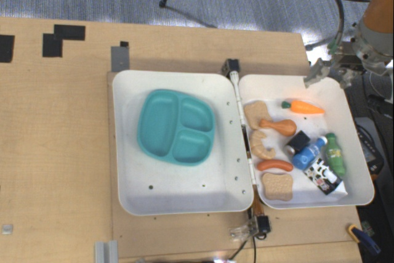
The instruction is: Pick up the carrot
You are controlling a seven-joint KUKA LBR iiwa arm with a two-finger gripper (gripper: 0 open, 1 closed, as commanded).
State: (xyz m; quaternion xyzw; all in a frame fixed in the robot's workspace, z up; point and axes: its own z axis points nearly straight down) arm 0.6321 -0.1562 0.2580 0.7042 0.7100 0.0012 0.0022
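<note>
bread slice (277, 185): closest thing to the lens, sitting at the near edge of the right bin (363, 194), with a black-and-white carton (324, 175) just beside it.
mid clutter: sausage (274, 165), blue bottle (308, 154), green bottle (334, 154) and a drumstick (278, 126) all piled up close together.
left bin (129, 132): just a teal divided plate (176, 127), nothing to do with this job.
carrot (302, 108): lying flat at the far side of the right bin, green tip pointing left, a little apart from the drumstick, so decent room around it.
gripper (321, 74): hovering over the far rim of the right bin, just beyond the carrot and off to its right. Can't tell how wide it's set from this angle, and I see nothing in it.
step: looks like the approach, no grab yet imo.
next move: probably needs to slide a touch nearer and left, line up across the carrot's narrow width, then drop straight down.
</note>
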